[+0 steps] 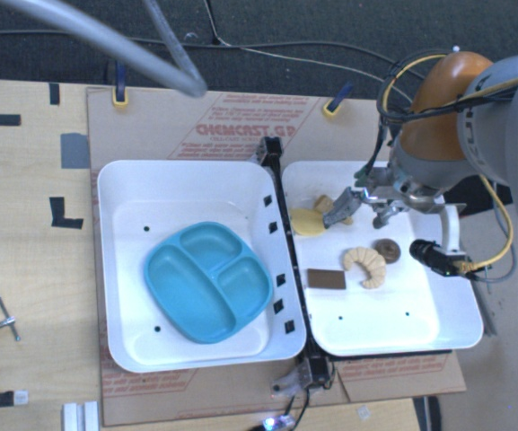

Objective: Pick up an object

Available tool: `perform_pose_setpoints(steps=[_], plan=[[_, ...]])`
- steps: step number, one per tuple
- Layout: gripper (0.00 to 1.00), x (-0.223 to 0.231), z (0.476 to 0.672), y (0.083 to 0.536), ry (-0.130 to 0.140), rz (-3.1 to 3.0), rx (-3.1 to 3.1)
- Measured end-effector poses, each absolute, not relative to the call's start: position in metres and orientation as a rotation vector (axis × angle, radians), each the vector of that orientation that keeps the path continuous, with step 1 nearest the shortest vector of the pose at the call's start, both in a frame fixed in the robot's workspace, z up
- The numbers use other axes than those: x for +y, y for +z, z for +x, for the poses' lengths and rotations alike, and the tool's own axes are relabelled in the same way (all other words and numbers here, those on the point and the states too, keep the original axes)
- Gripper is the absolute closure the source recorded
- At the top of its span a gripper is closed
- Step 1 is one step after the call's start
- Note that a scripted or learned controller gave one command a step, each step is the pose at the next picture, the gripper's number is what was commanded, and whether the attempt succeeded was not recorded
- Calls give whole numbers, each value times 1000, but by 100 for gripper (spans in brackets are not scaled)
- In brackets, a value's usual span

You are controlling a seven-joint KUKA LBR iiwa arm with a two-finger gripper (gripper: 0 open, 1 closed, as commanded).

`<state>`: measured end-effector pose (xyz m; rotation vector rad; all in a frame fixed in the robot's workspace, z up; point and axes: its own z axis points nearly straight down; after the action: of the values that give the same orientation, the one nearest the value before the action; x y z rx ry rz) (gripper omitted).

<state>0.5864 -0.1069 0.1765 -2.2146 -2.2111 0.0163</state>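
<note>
Lowest in frame, one blue three-compartment plastic tray [208, 281] fills the left white bin [115, 241]. Right white bin [456, 326], centre-right: one brown rectangular block [326, 279], one beige croissant [366, 266], one brown round disc [386, 250], one yellow piece [308, 222]. Above them the grey two-finger gripper [353, 202] hovers, spread apart, gripping nothing.

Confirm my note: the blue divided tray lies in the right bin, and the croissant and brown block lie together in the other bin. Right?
Not quite. The camera view shows the blue divided tray in the left bin, not the right. The croissant and brown block do lie together in the other bin, the right bin.
</note>
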Motion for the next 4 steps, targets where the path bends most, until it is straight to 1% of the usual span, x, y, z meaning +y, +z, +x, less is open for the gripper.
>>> perform_pose_setpoints(steps=[1, 2, 3, 4], plan=[[0, -107, 590, 184, 2, -2218, -2222], [0, -103, 589, 122, 5, -2217, -2222], [0, -102, 589, 83, 3, -2219, -2223], [100, -102, 590, 95, 2, -2220, -2226]])
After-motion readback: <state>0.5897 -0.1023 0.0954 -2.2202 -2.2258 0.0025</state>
